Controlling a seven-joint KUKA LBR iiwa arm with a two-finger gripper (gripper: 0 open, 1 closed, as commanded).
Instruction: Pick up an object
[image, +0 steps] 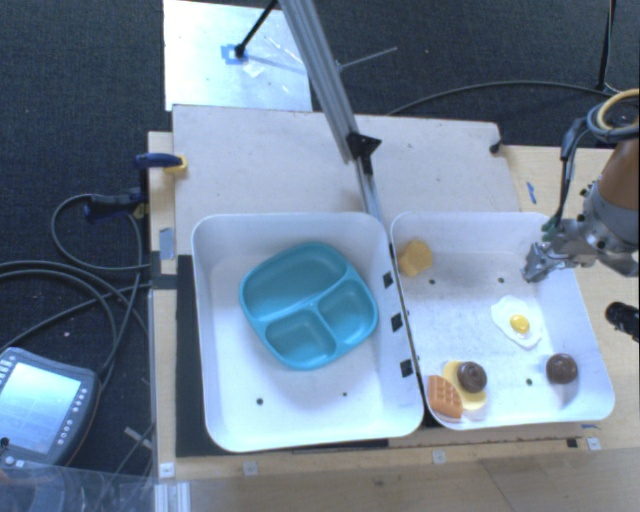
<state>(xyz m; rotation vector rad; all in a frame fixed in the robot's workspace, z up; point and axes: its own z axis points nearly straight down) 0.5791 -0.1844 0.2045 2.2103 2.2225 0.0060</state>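
Nearest the camera, along the front rim of the right bin, a waffle piece lies in the corner by the divider, touching a small yellow slab that carries a dark brown doughnut; a second chocolate doughnut sits apart toward the bin's right side. In the left bin a teal sectioned plate rests tilted on the white floor. Farther back in the right bin a fried egg lies flat, and beyond it the claw hangs low over the bin's far right part, near the egg but not touching it; whether it is released or clenched cannot be told, and nothing shows between its tips. A yellow lump sits at the far left corner, and the pale tabletop stretches behind both bins
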